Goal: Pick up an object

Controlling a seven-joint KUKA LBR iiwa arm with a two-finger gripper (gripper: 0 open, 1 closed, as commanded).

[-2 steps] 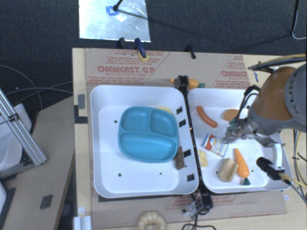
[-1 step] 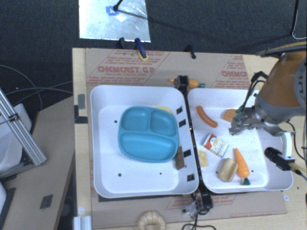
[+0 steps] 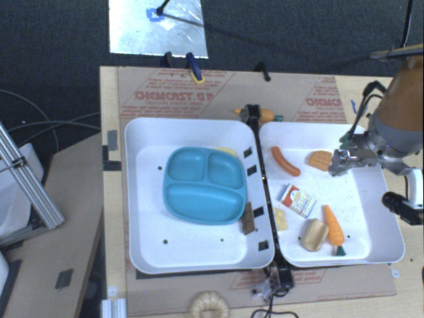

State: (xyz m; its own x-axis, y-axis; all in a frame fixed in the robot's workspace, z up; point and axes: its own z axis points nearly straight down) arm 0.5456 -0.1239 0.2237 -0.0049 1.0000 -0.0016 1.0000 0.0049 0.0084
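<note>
In the camera view, we see the gripper low in the right bin, just right of the waffle piece; its grip state we cannot tell (too blurred). Descending there may nudge the waffle piece aside.

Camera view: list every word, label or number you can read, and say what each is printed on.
"CHEMCAST GP": red print on the brown board under the bins, at its upper left.
Red print at the board's upper right, same style: cut off, not fully readable.
Small red and white carton in the right bin: print too small to read.
</note>
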